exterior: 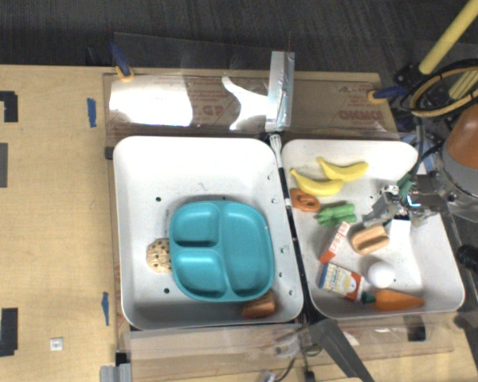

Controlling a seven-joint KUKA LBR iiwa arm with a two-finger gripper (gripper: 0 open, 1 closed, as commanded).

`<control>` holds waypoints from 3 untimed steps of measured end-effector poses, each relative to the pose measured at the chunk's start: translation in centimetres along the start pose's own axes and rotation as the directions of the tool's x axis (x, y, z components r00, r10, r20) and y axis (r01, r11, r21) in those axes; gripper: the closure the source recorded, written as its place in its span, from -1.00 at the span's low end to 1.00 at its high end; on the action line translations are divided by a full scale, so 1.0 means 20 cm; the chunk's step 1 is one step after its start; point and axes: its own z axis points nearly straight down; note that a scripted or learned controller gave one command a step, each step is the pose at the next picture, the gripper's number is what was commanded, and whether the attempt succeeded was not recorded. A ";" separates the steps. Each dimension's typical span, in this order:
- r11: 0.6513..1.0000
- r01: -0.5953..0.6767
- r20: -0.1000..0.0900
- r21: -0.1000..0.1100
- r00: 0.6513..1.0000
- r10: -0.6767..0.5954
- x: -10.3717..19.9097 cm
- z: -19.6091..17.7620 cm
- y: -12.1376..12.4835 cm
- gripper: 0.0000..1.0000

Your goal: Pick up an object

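A pale wooden bench carries two shallow white bins side by side, with dark carpet beyond its far edge. Nearest the camera in the left bin, a small brown piece sits at the 5 o'clock corner of a teal divided plate, partly tucked under the plate's rim so its shape is hard to read; a cookie at the plate's 9 o'clock is half hidden behind it. In the right bin, the near edge holds a carrot, with a white egg just behind it and a small printed carton to its left. Farther in lies a bun-like toy, then a green piece, an orange ring and two yellow bananas toward the far wall. The arm enters from 3 o'clock, its orange band cut off by the frame edge, wrist angled down and leftward into the bin. The gripper hangs just above the bun-like toy, at its 1 o'clock; the jaws look slightly parted, nothing between them, though glare and small size make the fingertips hard to make out. A crumpled clear sheet lies behind the bins.
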 end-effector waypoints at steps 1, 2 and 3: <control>0.998 -0.056 0.002 -0.007 0.998 0.056 -0.14 0.66 0.22 -1.00; 0.998 -0.058 0.001 -0.005 0.998 0.058 -0.15 0.77 0.32 -1.00; 0.998 -0.058 0.002 -0.011 0.998 0.058 -0.15 0.72 0.33 1.00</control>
